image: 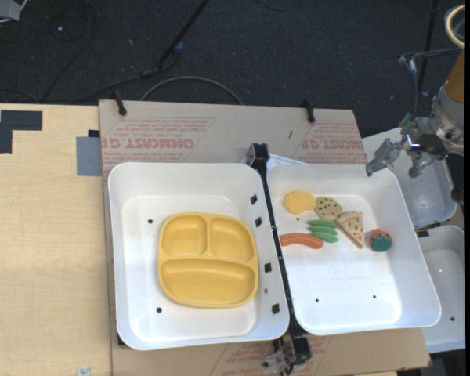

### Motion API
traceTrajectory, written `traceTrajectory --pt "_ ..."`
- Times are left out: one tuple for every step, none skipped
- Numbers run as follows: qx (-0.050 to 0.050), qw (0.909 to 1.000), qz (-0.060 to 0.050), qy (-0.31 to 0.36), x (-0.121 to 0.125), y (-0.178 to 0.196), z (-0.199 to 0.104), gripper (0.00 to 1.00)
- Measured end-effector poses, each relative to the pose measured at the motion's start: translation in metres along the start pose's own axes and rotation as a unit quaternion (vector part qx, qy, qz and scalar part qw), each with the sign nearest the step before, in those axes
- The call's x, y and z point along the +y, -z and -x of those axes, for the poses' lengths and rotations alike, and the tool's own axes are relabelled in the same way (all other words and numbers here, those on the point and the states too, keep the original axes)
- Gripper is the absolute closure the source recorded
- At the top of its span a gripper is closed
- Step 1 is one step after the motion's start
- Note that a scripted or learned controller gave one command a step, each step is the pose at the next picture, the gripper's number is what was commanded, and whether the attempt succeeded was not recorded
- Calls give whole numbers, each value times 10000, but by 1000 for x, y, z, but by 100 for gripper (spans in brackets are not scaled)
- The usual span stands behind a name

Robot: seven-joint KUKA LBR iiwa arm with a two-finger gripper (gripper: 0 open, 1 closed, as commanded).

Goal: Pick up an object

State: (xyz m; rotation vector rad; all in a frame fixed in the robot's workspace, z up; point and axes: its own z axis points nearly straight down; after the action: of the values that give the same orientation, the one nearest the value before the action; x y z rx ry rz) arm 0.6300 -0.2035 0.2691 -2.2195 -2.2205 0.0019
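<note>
Hovering past the right bin's (392,288) far-right corner, the gripper (399,157), fingers apart, should descend squarely over the lone tomato (380,240)

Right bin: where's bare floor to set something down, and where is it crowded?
The right bin has bare floor across its whole near half, below the sausage and tomato. The far half is crowded: chip, cookie, beans and sandwich cluster there.
</note>
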Motion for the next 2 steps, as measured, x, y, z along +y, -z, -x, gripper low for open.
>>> traceTrajectory --pt "1 10000 -19 -4 2 -50 9 0" --pt "2 10000 -15 6 2 -93 5 0"
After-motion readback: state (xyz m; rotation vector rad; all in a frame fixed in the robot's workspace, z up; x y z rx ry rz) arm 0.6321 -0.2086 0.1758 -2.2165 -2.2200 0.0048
